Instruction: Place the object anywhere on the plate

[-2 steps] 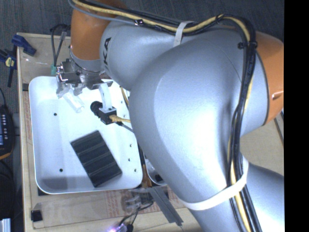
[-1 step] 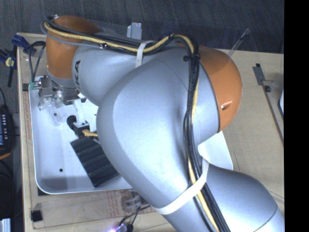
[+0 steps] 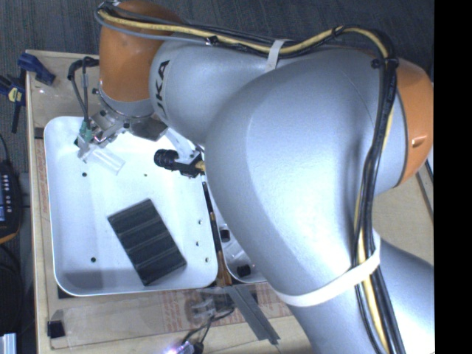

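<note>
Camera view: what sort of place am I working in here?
Most likely a robotics lab workcell: a big grey and orange arm reaches over a shallow white bin on a wooden bench, with blue clamps at the bench edge.

A white bin (image 3: 59, 198) sits on a wooden bench (image 3: 169, 312). The edge of a second bin (image 3: 237, 271) shows just to its right. A blue clamp (image 3: 33, 66) lies at the far left corner of the bench. Another clamp (image 3: 9, 93) is beside it, over the dark floor (image 3: 221, 2). A black device (image 3: 6, 190) stands at the left edge. At the near edge of the bench is a metal bracket (image 3: 247, 312).
</note>
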